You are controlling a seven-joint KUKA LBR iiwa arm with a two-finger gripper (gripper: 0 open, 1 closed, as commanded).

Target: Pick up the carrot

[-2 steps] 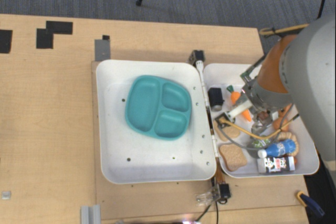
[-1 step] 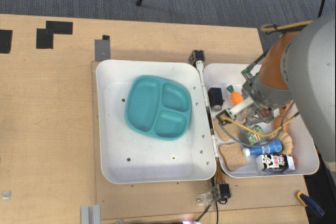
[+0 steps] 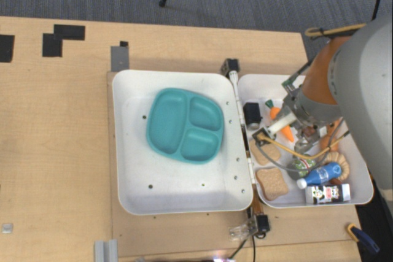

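Observation:
The carrot (image 3: pixel 274 112) is a small orange piece with a dark green top, lying in the upper left part of the right bin (image 3: pixel 258 84). A second orange bit (image 3: pixel 287 131) pokes out just below a white stick (image 3: pixel 279 126). My gripper (image 3: pixel 300 134) hangs low over the middle of this bin, just right of the carrot, under the grey wrist and its orange band (image 3: pixel 316 81). The wrist and loose cables hide the gripper's tip, so I cannot make out whether anything is held.
The left bin (image 3: pixel 132 193) holds a teal divided plate (image 3: pixel 184 124). Crowded around the gripper in the right bin are a black block (image 3: pixel 251 112), a bread slice (image 3: pixel 272 182), a blue bottle (image 3: pixel 323 173) and a small labelled carton (image 3: pixel 328 193).

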